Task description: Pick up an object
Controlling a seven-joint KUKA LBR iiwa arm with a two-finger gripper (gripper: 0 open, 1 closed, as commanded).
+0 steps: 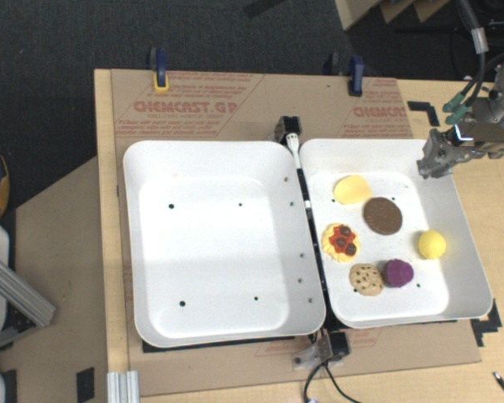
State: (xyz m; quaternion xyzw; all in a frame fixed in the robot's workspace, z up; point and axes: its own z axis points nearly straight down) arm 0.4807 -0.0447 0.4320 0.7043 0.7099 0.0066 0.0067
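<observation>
Both bins are plain white, the left bin dotted with a few small black specks, the right bin the same white. In it I see a pale yellow piece, a dark brown round cookie, a bright yellow ball, a purple ball, a tan cookie with dark chips, and a yellow tart with red and black spots. My gripper is grey metal. The bench board is tan with faded red lettering.
</observation>
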